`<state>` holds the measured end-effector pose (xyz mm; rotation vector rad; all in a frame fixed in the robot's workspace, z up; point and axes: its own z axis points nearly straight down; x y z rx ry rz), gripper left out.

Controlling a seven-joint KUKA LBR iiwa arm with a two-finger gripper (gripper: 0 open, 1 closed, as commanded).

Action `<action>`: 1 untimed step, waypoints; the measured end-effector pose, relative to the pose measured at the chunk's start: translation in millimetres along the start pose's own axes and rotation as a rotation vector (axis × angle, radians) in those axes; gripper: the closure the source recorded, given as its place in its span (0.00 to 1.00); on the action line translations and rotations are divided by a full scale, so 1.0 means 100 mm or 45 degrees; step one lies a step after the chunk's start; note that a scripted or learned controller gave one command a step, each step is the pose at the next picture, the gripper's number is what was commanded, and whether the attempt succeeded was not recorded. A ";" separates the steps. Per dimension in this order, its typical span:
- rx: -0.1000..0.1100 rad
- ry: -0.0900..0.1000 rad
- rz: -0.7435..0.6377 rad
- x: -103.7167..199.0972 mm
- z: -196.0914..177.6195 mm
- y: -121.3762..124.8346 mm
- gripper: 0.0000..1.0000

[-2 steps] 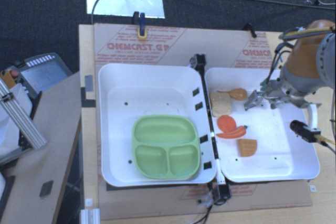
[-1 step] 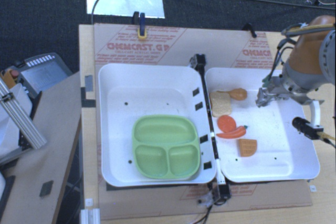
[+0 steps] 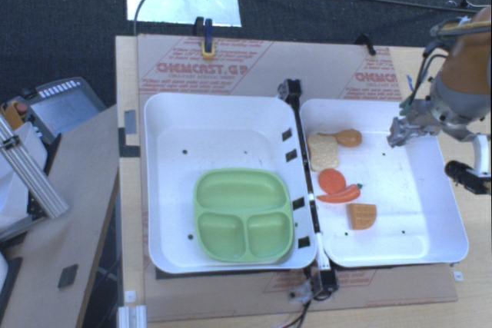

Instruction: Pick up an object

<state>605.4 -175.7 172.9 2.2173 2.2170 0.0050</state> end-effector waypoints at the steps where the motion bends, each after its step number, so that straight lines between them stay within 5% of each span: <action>1: 0.000 0.000 0.000 -0.05 -0.51 -0.07 1.00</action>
